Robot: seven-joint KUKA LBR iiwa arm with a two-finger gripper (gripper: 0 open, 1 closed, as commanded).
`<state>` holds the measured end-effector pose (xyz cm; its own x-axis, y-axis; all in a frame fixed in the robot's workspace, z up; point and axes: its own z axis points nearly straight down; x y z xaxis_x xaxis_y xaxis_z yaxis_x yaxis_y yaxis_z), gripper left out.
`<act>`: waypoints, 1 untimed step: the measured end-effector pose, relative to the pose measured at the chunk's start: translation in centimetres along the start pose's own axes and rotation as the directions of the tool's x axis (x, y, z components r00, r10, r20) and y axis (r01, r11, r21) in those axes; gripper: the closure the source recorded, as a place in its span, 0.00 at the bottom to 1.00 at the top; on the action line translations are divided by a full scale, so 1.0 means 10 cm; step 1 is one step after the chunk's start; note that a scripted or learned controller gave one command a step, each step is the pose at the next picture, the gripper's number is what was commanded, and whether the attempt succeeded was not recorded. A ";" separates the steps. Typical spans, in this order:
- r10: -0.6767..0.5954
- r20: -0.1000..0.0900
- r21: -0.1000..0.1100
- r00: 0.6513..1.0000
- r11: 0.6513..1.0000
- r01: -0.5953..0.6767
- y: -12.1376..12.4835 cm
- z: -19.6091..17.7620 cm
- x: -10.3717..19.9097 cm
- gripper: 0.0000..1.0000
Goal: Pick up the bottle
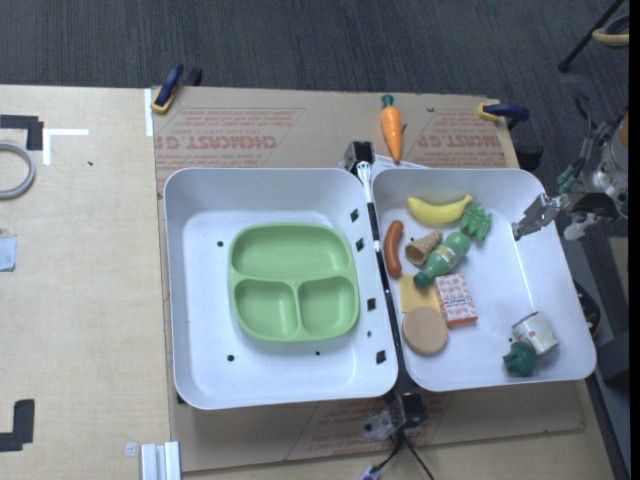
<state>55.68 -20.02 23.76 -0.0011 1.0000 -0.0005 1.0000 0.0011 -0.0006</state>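
Note:
The bottle (pixel 444 258) is green with a pale label and lies tilted in the right bin (pixel 500 368), its cap pointing to the lower left. It rests between an ice cream cone (pixel 421 243) and a red and white carton (pixel 456 299). My gripper (pixel 548 225) hovers over the right bin's right rim, well to the right of the bottle and slightly above it in the view. Its fingers stand open with nothing between them.
Around the bottle lie a banana (pixel 438 208), broccoli (pixel 476 221), a sausage (pixel 393 247) and a round cookie (pixel 425 330). A small box with a green piece (pixel 528 343) sits at the bin's lower right. The left bin holds a green divided plate (pixel 295 282). A carrot (pixel 390 126) lies behind the bins.

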 end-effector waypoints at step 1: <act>-0.002 0.001 -0.001 1.000 1.000 0.002 0.00 -0.10 0.00 1.00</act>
<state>55.73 -20.05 24.71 -0.0036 1.0000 -0.0018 1.0000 0.0036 0.0001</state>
